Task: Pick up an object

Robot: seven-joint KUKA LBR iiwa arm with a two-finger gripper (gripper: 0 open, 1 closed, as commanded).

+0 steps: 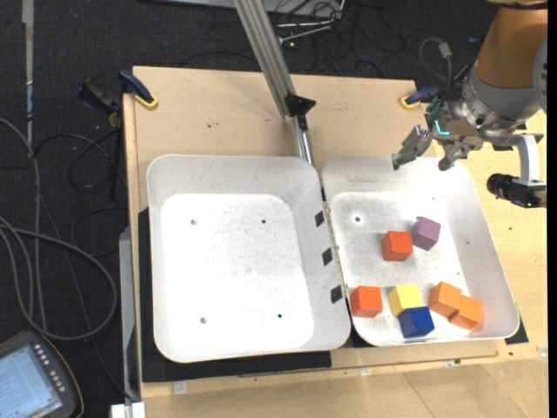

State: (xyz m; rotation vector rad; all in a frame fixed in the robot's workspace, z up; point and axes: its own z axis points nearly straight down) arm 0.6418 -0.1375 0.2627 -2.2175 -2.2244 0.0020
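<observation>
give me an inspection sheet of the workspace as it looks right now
surface: tan bench bearing a left white bin and a right white bin, side by side
job's things: all in the right bin: purple block, red-orange block, orange block, yellow block, blue block, two orange blocks touching
clutter: nothing seen
grippers: gripper open, above the right bin's far edge, holding nothing
cables: black cables on the floor left of the bench
surroundings: clamps at the far corners, metal pole, pendant screen lower left
</observation>
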